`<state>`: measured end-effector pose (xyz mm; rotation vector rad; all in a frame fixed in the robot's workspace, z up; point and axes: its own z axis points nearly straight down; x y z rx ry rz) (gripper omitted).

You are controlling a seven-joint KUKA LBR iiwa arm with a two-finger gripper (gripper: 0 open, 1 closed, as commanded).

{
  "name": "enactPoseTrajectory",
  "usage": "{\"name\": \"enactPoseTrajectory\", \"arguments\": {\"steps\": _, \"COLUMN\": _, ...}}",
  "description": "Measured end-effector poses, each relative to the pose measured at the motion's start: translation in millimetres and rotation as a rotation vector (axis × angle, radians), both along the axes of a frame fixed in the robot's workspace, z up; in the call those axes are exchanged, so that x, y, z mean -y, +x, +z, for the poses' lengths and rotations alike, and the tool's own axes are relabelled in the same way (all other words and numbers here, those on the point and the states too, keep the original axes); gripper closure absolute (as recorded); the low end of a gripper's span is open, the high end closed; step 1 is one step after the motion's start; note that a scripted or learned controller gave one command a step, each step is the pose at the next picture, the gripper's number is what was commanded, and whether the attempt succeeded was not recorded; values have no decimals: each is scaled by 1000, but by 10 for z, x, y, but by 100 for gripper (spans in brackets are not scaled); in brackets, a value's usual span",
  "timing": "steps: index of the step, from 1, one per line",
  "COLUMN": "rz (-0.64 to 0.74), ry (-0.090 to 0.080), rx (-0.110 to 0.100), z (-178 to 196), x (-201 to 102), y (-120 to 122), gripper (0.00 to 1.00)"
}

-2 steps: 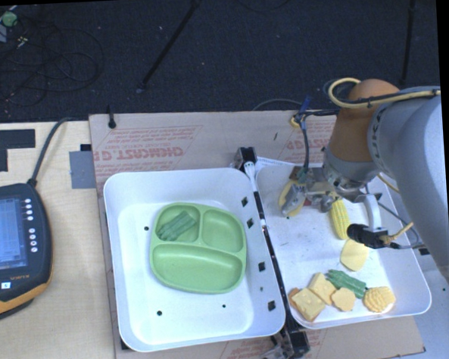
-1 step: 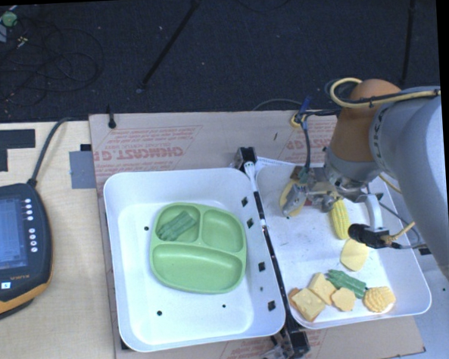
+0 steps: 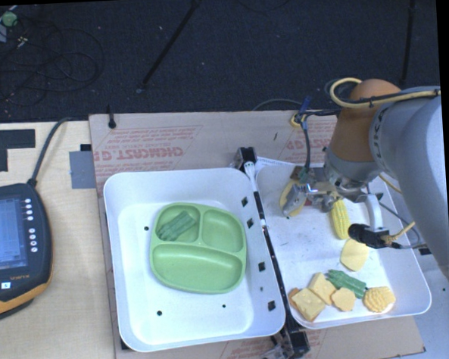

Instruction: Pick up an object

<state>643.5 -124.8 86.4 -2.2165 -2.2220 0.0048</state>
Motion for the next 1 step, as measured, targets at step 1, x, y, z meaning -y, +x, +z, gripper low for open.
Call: {"name": "enactPoseTrajectory", "arguments": {"steps": 1, "rz": 3, "ry": 4, "rx": -5, "z": 91, "x": -12, "y": -1, "gripper": 100}}
